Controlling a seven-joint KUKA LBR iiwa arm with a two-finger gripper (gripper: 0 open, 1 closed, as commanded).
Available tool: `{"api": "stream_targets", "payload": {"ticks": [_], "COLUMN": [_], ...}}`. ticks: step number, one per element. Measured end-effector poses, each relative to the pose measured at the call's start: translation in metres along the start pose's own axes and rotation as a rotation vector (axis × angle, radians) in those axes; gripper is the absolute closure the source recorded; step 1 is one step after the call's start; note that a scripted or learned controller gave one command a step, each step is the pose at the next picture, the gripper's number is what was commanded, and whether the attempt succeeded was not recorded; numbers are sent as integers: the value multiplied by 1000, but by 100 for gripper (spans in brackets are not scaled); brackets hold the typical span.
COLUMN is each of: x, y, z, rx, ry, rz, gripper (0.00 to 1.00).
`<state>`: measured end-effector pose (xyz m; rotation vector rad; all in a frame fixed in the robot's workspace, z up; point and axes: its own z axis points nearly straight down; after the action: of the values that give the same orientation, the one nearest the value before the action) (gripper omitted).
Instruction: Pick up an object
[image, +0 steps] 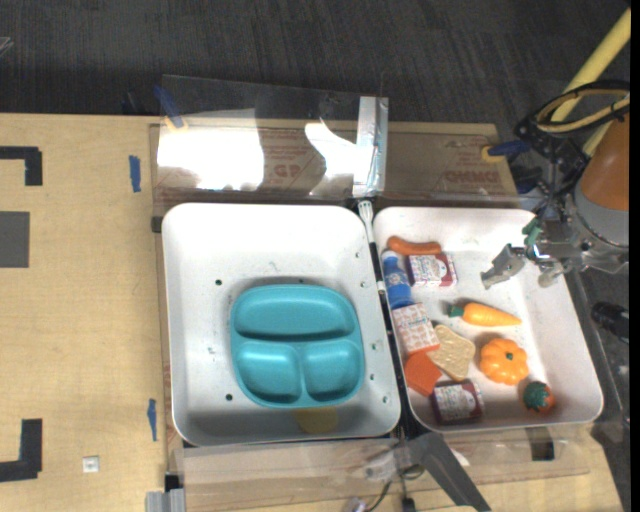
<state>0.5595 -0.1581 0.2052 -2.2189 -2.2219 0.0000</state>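
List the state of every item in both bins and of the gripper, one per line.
Teal three-compartment plastic tray: flat in left white bin, nothing in it.
Orange toy carrot: lying loose in right white bin.
Orange toy pumpkin: upright, untouched.
Tan cracker-shaped toy: leaning on orange block.
Two-finger gripper: above right bin, holding nothing.

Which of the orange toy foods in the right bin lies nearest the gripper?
The toy carrot. It is long and pointed and lies just below and left of the gripper. The round pumpkin and the flat orange wedge sit farther down the bin.
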Motion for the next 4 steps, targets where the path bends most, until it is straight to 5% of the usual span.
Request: {"api": "stream_targets", "payload": {"ticks": [1, 2, 3, 4], "x": [-36, -12, -14, -14], "y": [7, -58, -56, -57], "z": [109, 118, 106, 107], "rx": [-7, -5, -13, -12], "ry": [-3, -1, -4, -4], "rz": [-41, -85, -82, -82], "gripper": [0, 0, 100, 0]}}
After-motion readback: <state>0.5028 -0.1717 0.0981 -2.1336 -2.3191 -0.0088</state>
